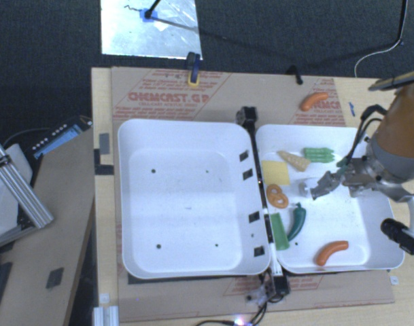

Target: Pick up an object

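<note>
I see the arm (397, 134) reaching in from the right, bent low over the right bin (370, 246), with the tool (320, 186) stretched leftward above the bin's middle. I cannot tell how the tool is set, and nothing shows in its grasp. Just left of it lie a pretzel (277, 196), a yellow cheese slice (275, 173) and a dark green pepper (298, 221); a green bean pod (318, 155) sits above, an orange sausage (331, 252) below. The brown board on the worktop (169, 90) reads "CHEMCAST GP" in red.
</note>
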`<state>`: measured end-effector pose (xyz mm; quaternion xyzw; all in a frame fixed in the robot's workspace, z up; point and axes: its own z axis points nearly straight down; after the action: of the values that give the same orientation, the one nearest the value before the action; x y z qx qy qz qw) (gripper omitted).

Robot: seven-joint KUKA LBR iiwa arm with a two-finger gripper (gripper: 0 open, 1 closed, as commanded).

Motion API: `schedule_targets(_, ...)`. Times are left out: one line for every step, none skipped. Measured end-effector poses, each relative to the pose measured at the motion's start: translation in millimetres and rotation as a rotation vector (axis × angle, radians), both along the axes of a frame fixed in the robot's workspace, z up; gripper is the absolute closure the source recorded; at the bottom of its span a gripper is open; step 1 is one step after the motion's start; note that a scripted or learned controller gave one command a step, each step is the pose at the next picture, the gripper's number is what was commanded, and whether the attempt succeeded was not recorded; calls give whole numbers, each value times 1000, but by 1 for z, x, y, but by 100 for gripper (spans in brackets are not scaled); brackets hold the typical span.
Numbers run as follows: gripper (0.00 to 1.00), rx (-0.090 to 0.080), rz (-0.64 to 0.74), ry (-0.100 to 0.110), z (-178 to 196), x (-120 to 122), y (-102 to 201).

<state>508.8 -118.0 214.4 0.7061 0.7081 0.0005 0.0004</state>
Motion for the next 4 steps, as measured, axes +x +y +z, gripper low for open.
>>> schedule_targets(0,1,2,-4,-135,36,26)
schedule_targets(0,-4,1,-8,-127,95,29)
schedule_targets(100,1,0,-10,-115,95,31)
schedule_targets(100,1,9,-22,91,148,107)
